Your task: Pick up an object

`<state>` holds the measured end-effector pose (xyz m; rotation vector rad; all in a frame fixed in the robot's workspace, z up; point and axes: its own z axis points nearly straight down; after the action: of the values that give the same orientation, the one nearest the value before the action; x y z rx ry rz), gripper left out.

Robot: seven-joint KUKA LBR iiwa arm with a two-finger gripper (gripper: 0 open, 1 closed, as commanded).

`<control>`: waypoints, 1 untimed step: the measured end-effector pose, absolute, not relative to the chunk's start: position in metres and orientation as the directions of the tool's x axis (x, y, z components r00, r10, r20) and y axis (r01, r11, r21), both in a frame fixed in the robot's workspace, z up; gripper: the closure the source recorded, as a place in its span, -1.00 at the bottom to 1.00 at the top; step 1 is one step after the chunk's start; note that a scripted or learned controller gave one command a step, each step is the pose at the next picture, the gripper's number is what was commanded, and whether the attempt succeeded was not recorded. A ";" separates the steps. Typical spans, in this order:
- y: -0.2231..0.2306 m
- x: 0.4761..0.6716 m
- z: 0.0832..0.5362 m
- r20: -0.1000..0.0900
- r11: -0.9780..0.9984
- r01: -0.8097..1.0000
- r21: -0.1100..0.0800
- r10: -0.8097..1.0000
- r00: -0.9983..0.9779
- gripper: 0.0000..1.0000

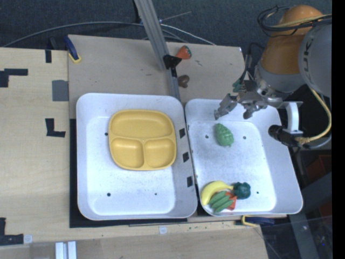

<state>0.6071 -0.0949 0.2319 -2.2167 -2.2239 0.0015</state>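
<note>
— Above the far edge of the right bin (280, 161), what is recorded?

— Item one: the hand (238, 111), seen with two fingers spread apart, nothing held between them and no object touched. Item two: a green lumpy toy (224, 134), lying on the bin floor just below and between the fingertips, near but apart from them. Item three: a cluster in the near corner of the same bin, made up of a yellow banana (212, 189), green pods (221, 199) and a dark green piece (242, 189), pressed together. Item four: a yellow divided plate (143, 139), set in the left bin (91, 161).

— What risk is noted?

— A miss is judged likely if the descent is off-centre: the rounded toy could be nudged aside by one finger and rolled away. The bin wall close behind may also be struck.
</note>
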 end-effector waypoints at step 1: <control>-0.095 0.607 0.232 0.000 0.003 1.000 -0.002 1.000 -0.003 -1.00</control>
<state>0.6071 -0.0950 0.2319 -2.2169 -2.2239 0.0014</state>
